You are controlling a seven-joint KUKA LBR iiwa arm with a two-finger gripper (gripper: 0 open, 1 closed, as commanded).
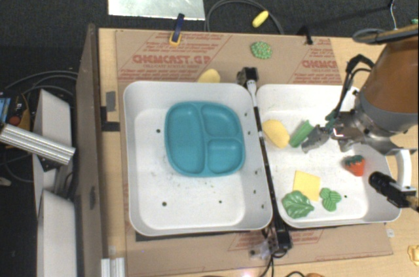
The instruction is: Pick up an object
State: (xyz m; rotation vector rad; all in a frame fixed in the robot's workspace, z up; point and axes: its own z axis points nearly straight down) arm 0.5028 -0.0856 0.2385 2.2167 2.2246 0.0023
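In the right bin (pixel 288 96) lie a yellow lemon-shaped piece (pixel 276 133), a green stick-shaped piece (pixel 301 133), a yellow square slice (pixel 306 183), two green leafy pieces (pixel 298 205) (pixel 330 198) and a red strawberry-like piece (pixel 355 165). My gripper (pixel 315 137) reaches in from the right and hangs low just right of the green stick-shaped piece, its dark fingers close to that piece. I see nothing held between them.
The left bin (pixel 141 158) holds a blue divided plate (pixel 204 139). Behind the bins on the cardboard lie a yellow piece (pixel 209 76) and a green knobbly piece (pixel 261 50). The arm's body (pixel 393 86) covers the right bin's far right corner.
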